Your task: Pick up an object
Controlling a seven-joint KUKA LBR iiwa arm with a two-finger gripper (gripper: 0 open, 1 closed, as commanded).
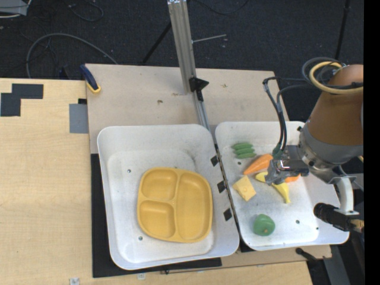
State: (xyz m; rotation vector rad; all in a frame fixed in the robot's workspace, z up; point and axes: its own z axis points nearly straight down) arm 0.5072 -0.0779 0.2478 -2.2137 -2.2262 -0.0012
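The right bin (309, 230) holds several toy foods: a green pea pod (243, 149), an orange carrot (257, 164), a pale yellow cheese wedge (244, 189), a yellow banana (282, 193) and a round green fruit (263, 224). My gripper (278, 174) is down inside this bin, right over the spot where the carrot's right end meets the banana. Its body hides its fingertips and what lies under them. The arm's orange band and grey wrist (335, 120) rise to the right.
The left bin (119, 159) carries a yellow three-compartment plate (176, 204). A metal post (183, 40) stands behind the bins. A black cable (278, 114) loops down to the gripper. Black clips (222, 186) sit on the rim between the bins.
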